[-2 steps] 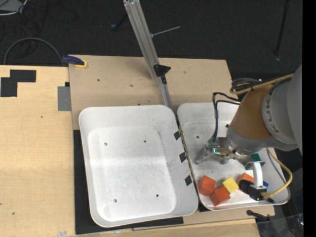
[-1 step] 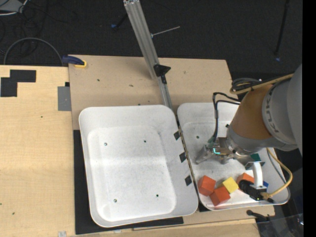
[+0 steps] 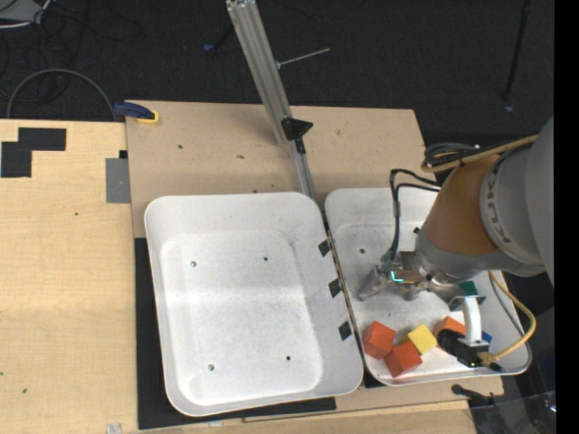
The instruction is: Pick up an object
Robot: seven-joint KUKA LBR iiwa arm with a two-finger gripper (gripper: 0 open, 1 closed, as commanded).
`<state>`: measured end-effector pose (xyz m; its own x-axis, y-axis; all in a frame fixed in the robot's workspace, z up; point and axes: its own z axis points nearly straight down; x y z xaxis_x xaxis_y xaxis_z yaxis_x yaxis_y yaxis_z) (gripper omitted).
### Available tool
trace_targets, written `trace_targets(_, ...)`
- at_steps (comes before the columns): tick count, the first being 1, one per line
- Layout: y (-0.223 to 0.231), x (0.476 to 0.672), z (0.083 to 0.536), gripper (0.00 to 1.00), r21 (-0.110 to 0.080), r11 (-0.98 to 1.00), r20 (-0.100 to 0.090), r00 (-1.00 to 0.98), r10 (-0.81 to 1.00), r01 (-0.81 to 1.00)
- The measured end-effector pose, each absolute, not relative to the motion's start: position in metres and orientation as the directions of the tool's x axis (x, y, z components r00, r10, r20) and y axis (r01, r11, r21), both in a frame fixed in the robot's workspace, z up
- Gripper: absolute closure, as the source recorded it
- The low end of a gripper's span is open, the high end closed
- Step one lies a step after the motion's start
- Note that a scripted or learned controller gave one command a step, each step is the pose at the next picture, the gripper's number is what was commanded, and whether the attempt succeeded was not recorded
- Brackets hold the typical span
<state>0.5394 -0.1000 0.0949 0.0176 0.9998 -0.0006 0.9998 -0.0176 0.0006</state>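
1. The grey arm's two-finger gripper [image 3: 373, 283] hangs low in the right shallow white bin [image 3: 362, 211]; whether it is released or clenched, I cannot tell.
2. Two orange-red blocks [image 3: 380, 338] and a yellow cube [image 3: 422, 339] lie near it, at the bin's near edge.

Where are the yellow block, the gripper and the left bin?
yellow block [image 3: 422, 338], camera view, its top face.
gripper [image 3: 373, 285], camera view, at its fingertips.
left bin [image 3: 237, 202], camera view, its far rim.
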Motion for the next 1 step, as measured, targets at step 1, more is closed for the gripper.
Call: trace_targets(1, -0.0461, 0.5499, 0.1947, 0.0, 0.005, 0.005, 0.002, -0.005, 1.0, 1.0)
